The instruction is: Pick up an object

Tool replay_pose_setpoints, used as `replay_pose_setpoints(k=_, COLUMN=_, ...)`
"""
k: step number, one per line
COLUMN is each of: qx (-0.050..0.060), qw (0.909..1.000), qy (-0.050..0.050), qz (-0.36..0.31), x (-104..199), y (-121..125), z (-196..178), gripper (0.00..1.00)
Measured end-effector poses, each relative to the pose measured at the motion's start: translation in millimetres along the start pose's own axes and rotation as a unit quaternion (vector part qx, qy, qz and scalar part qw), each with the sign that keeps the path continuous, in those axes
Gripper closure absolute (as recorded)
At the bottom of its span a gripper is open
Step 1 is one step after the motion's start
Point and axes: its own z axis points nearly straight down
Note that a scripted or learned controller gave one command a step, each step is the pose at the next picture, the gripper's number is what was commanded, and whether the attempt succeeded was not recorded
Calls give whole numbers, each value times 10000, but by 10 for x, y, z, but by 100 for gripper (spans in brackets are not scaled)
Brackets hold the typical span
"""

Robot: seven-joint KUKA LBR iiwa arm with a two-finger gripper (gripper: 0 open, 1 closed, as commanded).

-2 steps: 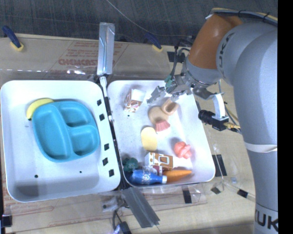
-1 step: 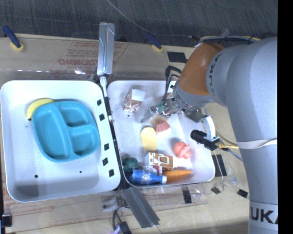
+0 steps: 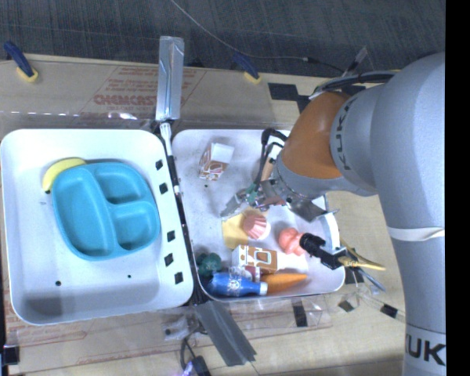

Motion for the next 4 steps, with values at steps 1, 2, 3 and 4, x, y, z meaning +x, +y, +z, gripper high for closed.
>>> replay_pose_setpoints(k=1, qx=-13, qw=10000, qy=-15, qz=-15, x=-17, y=14, z=-113, gripper=100)
replay_pose_setpoints(k=2, qx=-6, qw=10000, qy=-14, qz=-20, x=-13, y=10, z=-108, gripper=0)
replay_pose_setpoints(k=3, qx=79, qw=9970, qy=32, qz=766, x=-23, y=164, z=80, gripper=0)
replay_pose_setpoints(k=4, qx=80, qw=9972, qy=39, qz=748, x=-21, y=168, z=-20, gripper=100)
